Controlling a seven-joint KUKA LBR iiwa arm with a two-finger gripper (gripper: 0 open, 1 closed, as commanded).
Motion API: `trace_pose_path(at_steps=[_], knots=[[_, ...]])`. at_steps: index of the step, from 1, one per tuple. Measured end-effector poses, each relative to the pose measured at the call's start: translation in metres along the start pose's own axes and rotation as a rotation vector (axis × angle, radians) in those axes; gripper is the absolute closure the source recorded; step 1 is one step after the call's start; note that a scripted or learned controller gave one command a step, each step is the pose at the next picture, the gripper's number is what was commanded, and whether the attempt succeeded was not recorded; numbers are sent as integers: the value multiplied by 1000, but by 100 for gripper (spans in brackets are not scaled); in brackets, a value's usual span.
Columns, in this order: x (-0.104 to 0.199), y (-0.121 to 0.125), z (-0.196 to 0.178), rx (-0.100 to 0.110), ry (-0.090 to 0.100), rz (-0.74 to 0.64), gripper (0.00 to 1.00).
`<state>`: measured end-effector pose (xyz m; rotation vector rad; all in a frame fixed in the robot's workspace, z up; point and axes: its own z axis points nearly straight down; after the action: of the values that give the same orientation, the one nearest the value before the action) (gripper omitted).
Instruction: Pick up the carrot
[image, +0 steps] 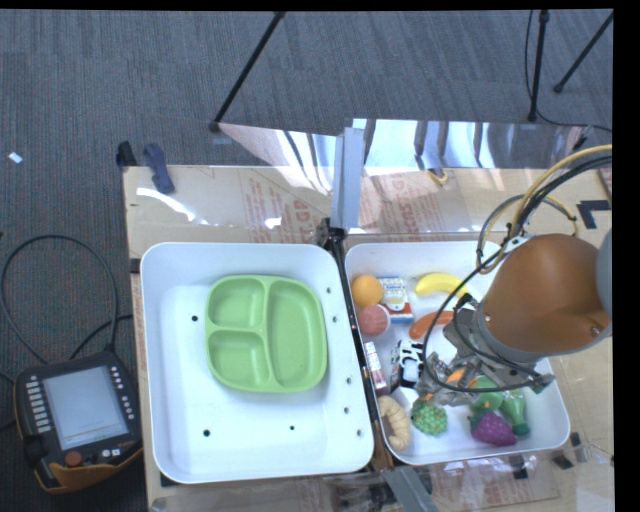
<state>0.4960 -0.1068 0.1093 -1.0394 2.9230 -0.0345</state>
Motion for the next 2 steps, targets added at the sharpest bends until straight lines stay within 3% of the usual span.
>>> trace_pose_path(at_steps=[1,2], knots=[[-11,26,-50,-36,30,29,100],[-46,-7,-180,-48,40,93,100]])
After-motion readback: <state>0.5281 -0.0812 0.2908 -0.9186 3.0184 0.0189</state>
